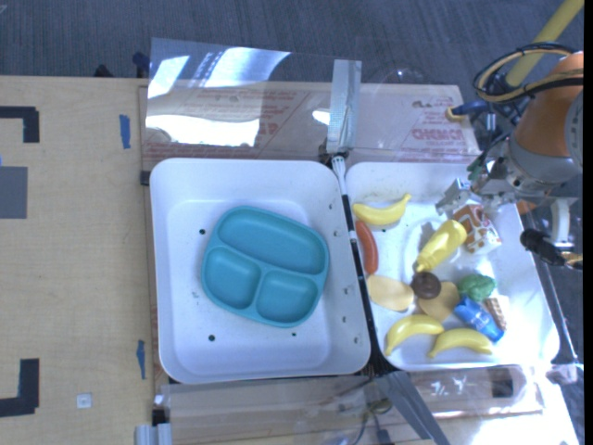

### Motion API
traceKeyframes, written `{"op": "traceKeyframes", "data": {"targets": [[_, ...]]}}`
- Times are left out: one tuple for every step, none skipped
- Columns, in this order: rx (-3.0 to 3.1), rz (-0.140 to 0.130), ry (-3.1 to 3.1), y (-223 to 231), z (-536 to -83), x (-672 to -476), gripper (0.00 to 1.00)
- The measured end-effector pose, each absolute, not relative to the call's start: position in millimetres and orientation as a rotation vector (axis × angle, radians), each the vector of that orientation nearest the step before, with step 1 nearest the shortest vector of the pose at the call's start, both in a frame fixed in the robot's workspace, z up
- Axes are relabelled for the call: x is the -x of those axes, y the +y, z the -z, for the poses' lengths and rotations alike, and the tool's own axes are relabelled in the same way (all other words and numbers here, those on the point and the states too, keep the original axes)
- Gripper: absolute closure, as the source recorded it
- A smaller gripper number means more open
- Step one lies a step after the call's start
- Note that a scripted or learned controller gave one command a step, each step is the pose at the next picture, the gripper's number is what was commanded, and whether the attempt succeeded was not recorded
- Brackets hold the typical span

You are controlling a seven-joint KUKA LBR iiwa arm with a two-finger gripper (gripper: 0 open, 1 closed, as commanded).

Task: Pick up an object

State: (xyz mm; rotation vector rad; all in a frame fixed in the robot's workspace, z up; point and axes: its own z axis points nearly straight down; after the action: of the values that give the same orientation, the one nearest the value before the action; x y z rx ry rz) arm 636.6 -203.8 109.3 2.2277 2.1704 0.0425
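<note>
One arm [547, 128] comes in over the right bin's [547, 327] far right corner, wrist bent downward, and its claw [466, 191] hangs just above the toys near that bin's far edge. Nearest to it, just below and slightly left, sits a small red-and-white packet [477, 228] touching the upper end of a yellow bottle [438, 246], whose long axis slants down toward the bin's middle. Whether the claw is spread or closed I cannot tell; I judge nothing is gripped yet.
</note>
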Motion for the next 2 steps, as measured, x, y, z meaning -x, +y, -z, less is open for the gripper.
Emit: {"op": "traceKeyframes", "data": {"targets": [[-2.303, -0.052, 2.080, -201, -109, -635.4, 0.00], [-2.260, -0.027, 2.172, -203, -93, -636.1, 0.00]]}}
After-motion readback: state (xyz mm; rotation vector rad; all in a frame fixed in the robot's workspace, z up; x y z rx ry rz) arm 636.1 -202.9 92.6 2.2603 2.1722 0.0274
